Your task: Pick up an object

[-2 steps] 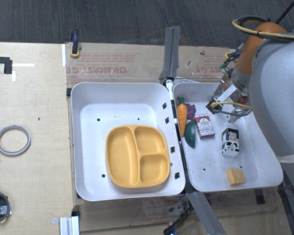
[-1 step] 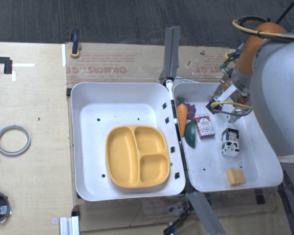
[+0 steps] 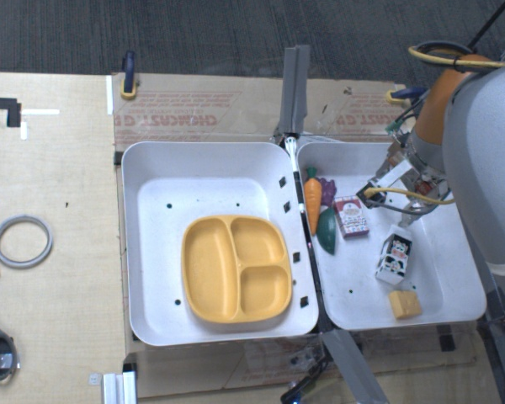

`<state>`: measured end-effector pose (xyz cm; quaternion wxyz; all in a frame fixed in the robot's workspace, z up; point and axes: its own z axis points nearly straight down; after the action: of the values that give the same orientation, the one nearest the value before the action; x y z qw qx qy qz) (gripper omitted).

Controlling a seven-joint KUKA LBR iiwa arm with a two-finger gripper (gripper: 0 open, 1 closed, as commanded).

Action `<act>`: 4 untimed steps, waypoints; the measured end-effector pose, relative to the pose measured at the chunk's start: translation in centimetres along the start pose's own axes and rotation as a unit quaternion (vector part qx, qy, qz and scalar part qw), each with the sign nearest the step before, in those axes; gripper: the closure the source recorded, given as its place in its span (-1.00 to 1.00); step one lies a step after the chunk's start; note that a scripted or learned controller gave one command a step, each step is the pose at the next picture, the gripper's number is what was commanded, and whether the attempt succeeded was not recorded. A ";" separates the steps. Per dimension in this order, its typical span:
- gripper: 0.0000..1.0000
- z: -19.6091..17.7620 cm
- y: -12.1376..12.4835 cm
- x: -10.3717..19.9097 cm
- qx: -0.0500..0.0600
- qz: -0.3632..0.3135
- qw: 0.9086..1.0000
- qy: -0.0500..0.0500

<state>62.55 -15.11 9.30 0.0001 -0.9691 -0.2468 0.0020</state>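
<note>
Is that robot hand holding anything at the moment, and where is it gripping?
Nothing seems held. The gripper hangs over the right bin, above the toys.

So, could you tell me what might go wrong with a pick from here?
The carrot, green item and small red box lie bunched near the right bin's left wall, so a grasp there may catch two things or hit the wall. A yellow cable loops by the gripper and might snag.
</note>
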 end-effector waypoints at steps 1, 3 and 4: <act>-1.00 0.2 4.3 0.5 0.000 0.065 0.998 0.000; 1.00 0.2 -2.7 2.3 0.001 0.127 0.992 0.000; 1.00 -16.1 -7.5 3.7 0.000 0.149 0.989 0.001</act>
<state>62.26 -6.71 25.43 0.0002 -0.9950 -0.0996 0.0013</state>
